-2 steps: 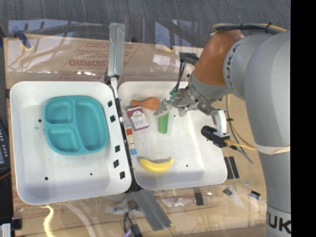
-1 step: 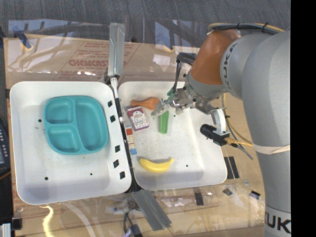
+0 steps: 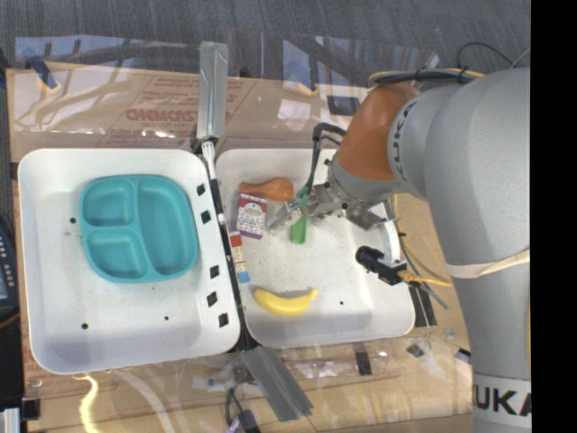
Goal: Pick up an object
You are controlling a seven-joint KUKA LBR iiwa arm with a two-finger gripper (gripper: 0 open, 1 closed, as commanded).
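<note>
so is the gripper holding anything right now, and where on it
Cannot be told. The gripper sits low in the right bin at the green object, but no grasp is visible.

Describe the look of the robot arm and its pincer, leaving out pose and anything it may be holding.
The arm is thick, rounded and light grey, with an orange band above the wrist and dark "KUKA" lettering low on its body. Thin black cables loop near the wrist. The pincer is small, metallic grey.
</note>
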